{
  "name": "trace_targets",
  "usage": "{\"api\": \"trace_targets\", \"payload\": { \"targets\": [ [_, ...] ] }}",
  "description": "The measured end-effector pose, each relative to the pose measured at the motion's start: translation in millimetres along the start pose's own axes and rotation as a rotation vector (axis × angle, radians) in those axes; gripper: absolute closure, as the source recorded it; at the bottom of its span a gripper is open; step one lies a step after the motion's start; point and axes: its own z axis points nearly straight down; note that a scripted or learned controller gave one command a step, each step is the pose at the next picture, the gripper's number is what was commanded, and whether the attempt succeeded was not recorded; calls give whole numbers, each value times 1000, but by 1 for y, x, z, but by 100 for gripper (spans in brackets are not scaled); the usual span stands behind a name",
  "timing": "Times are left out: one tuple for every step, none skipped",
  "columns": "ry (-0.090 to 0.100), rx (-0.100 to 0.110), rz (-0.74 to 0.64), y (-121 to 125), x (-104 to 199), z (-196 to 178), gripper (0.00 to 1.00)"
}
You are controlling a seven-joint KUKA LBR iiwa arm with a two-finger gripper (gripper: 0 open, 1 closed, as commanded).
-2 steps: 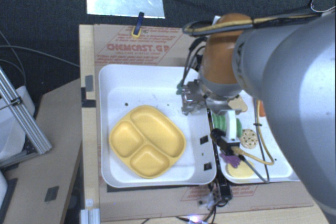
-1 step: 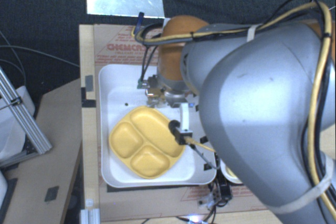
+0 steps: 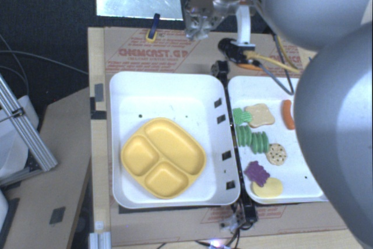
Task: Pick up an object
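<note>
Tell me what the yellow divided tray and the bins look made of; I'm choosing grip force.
The yellow divided tray looks like moulded plastic with a matte to satin finish: rounded compartment edges, uniform colour, soft highlights. The left bin and right bin look like thin formed white plastic, smooth with faint sheen and rounded rims, though coated metal cannot be ruled out.

"CHEMCAST GP" on brown board
</note>
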Motion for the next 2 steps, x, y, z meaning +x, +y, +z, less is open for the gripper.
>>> {"api": "trace_targets", "payload": {
  "targets": [
    [-3,33,-3,-8,75,138,100],
    [-5,25,6,-7,66,185,100]
  ]
}}
